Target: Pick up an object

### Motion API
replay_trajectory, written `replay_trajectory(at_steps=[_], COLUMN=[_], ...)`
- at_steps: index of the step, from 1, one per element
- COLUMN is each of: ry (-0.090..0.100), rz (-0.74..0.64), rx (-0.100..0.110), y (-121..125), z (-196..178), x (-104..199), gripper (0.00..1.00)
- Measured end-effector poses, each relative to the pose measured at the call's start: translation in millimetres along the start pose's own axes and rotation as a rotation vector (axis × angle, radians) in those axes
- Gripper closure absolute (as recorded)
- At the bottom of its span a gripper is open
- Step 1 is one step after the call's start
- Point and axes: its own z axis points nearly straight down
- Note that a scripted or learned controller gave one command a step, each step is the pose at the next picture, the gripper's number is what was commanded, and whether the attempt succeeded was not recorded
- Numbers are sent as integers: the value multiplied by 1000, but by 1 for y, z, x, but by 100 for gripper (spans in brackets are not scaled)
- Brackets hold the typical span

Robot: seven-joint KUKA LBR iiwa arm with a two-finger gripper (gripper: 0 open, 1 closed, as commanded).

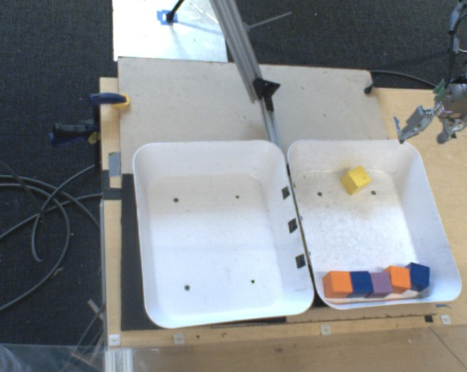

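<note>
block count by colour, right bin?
yellow block: 1
orange blocks: 2
blue blocks: 2
purple block: 1
total: 6, all in the right bin

The gripper (423, 128) is built of pale grey metal, with two slim fingers (410, 124) of the same dull silver tapering to narrow tips. Its body is a blocky, angular cluster with darker recesses. Above it a thin dark cable (455, 15) loops along the wrist section.
</note>
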Motion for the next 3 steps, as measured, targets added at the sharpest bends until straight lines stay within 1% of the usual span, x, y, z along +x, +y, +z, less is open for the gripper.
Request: replay_trajectory(at_steps=[1,2,3], ry=[3,2,1], rz=[-1,3,0], rx=[4,4,-3], y=[26,-14,-11], z=[188,191,179], x=[33,45,45], gripper=[0,0,100])
